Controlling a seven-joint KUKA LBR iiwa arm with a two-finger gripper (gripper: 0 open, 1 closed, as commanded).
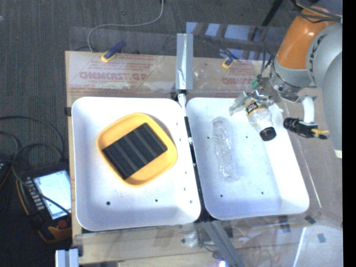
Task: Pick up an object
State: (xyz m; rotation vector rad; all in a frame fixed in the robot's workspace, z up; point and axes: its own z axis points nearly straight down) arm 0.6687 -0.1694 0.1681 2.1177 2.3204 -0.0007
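Clearly we have our gripper (pixel 257 105) poised over the upper right corner of the right bin (pixel 289 193), and a small bottle with a black cap (pixel 260 119) shows at its tip, its long axis running from the fingers down and to the right, cap end lowest. We cannot tell from this slant whether the fingers are spread or closed, nor whether the small bottle is truly pinched between them. A clear plastic bottle (pixel 223 149) lies flat near the bin's middle, down and left of the gripper, its length running top to bottom. In the left bin (pixel 83 166), well apart, rests a yellow dish holding a dark ridged block (pixel 137 149).
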